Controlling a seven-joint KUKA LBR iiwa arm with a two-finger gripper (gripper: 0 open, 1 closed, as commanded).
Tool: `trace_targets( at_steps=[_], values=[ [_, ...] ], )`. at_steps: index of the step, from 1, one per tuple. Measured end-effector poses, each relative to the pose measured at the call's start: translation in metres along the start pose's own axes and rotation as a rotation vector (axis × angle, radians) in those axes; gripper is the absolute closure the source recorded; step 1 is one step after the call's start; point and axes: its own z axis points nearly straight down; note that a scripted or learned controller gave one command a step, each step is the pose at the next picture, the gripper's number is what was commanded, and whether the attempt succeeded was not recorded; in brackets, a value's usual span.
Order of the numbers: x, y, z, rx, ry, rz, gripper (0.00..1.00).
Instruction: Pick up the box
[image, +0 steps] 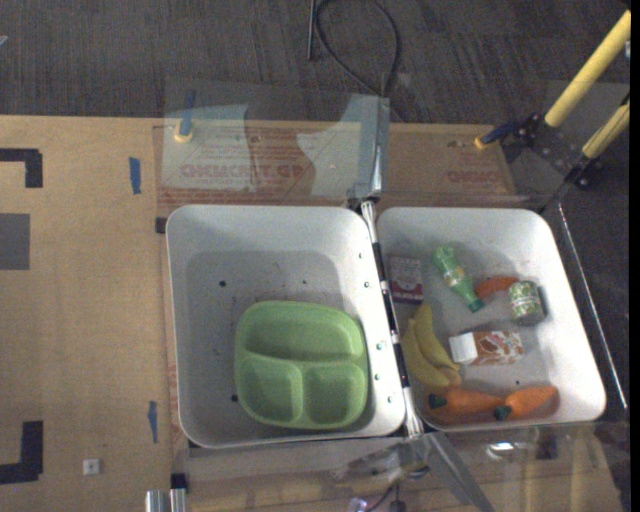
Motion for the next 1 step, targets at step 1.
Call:
trace_targets(
  at_steps=[1],
  values=[
    [0.0024,0.0009,-0.0115,-0.005,-0.002,-0.004,1.0]
  ],
)
